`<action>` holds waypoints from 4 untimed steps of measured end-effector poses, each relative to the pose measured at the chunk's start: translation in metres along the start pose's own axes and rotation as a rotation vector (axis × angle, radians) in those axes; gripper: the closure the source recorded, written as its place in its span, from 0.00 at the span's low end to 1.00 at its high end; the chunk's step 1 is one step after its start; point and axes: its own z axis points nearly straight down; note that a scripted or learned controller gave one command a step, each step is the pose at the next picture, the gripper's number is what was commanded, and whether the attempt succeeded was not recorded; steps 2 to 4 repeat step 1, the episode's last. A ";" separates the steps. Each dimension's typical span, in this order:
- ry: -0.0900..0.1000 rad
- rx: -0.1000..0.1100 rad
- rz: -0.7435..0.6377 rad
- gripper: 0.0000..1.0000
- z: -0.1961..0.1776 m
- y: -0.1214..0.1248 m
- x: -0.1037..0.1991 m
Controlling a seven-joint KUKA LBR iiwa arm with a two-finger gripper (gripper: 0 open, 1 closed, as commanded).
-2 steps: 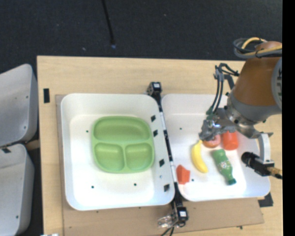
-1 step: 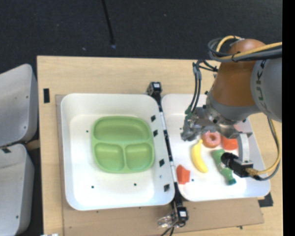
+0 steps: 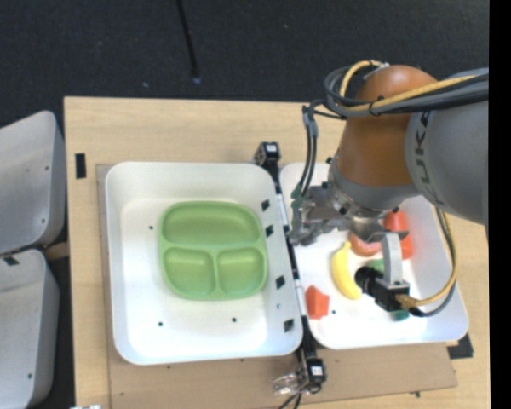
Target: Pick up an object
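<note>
With the gripper [image 3: 370, 244] low in the right bin [image 3: 439, 318], fingers hidden so I could not tell their state, I judged it best to centre over the banana [image 3: 344, 273] lying just beside it before closing.

Two shallow white plastic bins side by side on the wooden bench [image 3: 85, 135]: left bin [image 3: 119, 313], right bin [image 3: 443, 318]. Green three-compartment plastic tray [image 3: 213, 250] sits in the middle of the left bin. In the right bin: yellow toy banana [image 3: 344, 273] near the centre, small orange-red block [image 3: 317, 302] just left of and in front of it, near the divider. Grey arm with orange band [image 3: 379, 135] hangs over the right bin's rear half, behind the banana.
</note>
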 end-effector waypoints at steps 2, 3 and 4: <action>0.000 0.000 -0.001 1.00 -0.004 -0.006 0.057; 0.000 0.000 -0.001 1.00 -0.004 -0.006 0.057; 0.000 0.000 -0.001 1.00 -0.004 -0.006 0.057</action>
